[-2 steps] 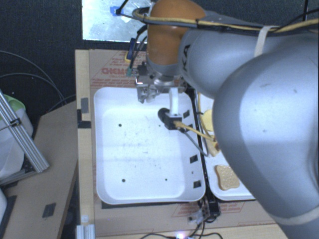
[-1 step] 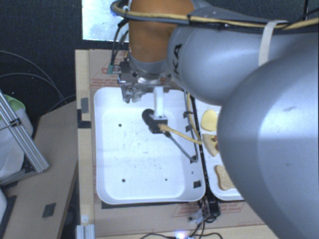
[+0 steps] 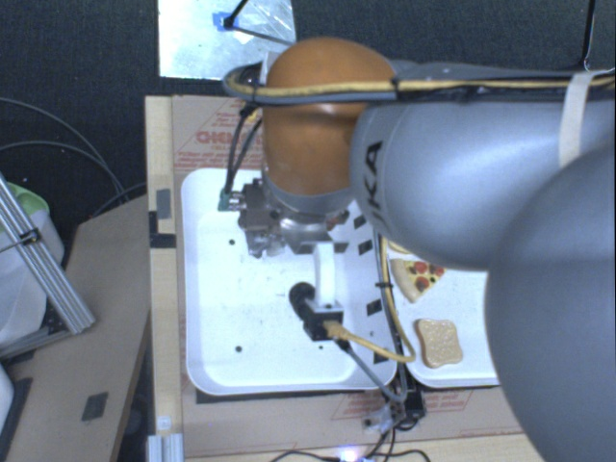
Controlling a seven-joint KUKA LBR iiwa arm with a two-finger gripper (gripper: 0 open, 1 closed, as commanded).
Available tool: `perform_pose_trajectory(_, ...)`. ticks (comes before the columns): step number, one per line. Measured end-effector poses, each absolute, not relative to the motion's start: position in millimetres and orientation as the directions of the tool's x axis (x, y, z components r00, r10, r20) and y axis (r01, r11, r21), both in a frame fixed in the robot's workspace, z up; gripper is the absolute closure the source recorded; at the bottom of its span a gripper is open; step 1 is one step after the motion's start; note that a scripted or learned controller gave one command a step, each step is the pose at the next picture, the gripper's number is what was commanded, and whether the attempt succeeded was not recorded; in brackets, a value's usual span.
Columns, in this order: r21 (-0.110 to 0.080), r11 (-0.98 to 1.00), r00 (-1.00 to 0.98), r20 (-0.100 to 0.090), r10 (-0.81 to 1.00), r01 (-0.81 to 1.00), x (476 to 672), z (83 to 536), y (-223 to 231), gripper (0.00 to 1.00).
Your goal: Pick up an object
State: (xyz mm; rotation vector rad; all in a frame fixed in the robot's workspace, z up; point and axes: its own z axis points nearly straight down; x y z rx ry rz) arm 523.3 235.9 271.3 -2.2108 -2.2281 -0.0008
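We record even, diffuse overhead lighting. The left bin (image 3: 207, 287) floor reads near-white with little detail, and shadows beneath the arm (image 3: 462, 181) stay soft and short. A broad sheen runs across the grey arm casing and the orange band (image 3: 322, 94). The foil sheet (image 3: 207, 22) at top shows glare. The arm, nearest the lens, appears soft; the surrounding dark background is dim and grainy.

the arm (image 3: 462, 171) hangs over the left bin (image 3: 217, 354); 2 toy foods, pizza slice (image 3: 421, 277) and toast (image 3: 440, 343), lie in the right.
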Motion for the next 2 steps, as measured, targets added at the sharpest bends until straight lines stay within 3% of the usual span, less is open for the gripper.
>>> perform_pose_trajectory(1, -0.007, 0.000, 0.000, -0.004, 1.000, 1.000, 562.3, 103, 233, 1.00)
perform_pose_trajectory(2, 0.009, 0.002, -0.002, 0.001, 1.000, 1.000, 662.1, 84, 233, 1.00)
